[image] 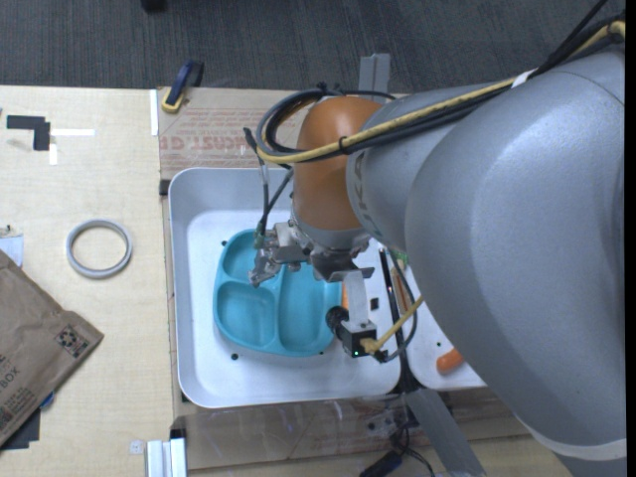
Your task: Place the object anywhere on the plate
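A blue divided plate (263,311) lies in the left white bin (199,366). My gripper (263,266) hangs over the plate's upper left compartment, close to its surface, and the wrist and cables hide the plate's upper right part. A small orange object (449,361) lies in the right bin, just below the arm's big grey body. Nothing is visibly held at the gripper's tip.
The grey arm covers most of the right bin. On the bench to the left lie a white tape ring (99,247) and a brown paper package (35,351). A blue clamp (183,81) sits at the bench's far edge.
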Robot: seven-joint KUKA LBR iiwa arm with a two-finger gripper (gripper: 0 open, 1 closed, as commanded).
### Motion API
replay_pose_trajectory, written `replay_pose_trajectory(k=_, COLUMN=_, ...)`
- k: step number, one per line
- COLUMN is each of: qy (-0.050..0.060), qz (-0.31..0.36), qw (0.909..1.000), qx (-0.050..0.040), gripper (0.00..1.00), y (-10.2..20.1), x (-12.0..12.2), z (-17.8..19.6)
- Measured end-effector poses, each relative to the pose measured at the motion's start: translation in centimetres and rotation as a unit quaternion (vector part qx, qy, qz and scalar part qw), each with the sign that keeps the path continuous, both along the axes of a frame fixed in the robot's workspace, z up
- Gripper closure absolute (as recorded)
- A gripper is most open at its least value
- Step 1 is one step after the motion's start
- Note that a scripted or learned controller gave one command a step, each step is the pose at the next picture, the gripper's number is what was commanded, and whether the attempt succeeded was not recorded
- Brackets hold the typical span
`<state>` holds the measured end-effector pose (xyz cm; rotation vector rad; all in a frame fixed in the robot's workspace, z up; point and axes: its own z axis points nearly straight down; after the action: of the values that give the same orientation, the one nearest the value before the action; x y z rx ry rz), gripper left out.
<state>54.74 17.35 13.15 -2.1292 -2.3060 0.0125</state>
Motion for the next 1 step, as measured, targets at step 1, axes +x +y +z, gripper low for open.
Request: replay_pose_trajectory(k=1, qy=0.003, qz=-0.001, qw=1.0000, qx=-0.0015, gripper=1.00, y=-0.21, x=0.03, z=0.63)
